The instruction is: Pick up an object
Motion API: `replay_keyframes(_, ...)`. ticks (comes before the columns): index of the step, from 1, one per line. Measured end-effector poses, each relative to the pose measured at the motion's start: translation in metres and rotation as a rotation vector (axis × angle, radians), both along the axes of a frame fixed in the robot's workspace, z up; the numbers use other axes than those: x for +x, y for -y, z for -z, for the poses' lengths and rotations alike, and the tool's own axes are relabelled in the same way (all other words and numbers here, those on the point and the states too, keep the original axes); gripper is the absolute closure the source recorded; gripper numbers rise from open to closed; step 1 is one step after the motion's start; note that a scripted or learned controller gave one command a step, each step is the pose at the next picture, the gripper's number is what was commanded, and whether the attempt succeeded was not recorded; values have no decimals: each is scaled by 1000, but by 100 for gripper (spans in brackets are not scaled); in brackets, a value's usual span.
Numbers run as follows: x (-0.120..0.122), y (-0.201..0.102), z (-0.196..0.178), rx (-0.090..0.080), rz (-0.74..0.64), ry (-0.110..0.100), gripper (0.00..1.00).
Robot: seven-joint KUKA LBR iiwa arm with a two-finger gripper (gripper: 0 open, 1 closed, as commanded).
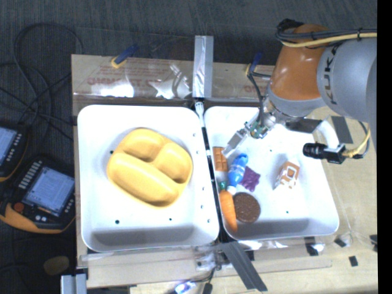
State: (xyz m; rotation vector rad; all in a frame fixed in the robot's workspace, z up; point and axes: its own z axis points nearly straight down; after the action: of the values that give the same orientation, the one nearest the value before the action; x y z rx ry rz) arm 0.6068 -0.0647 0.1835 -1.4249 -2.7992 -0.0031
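Gripper (236,141) hangs over the right bin (318,192), its slim fingers reaching down toward the left — whether they are spread or pressed together I cannot tell. Nearest thing is the blue bottle (237,166), just below the fingertips, its long axis running top to bottom, beside a purple scrap (250,177) and a carrot (227,208).

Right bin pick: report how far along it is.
Done: the arm has brought the gripper low over the right bin, near its top left. In hand: nothing shows between the fingers. Left: the whole pick. The blue item, purple piece, brown disc, carrot and small carton all lie in that bin; the yellow object sits in the left bin.
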Motion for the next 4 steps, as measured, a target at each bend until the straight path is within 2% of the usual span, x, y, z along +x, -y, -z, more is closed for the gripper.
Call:
replay_keyframes(1,-17,41,94,-3,-225,10,0)
replay_keyframes(2,20,40,95,0,67,8,0)
replay_keyframes(3,-27,42,94,1,352,13,0)
replay_keyframes(4,-26,41,84,3,351,14,100)
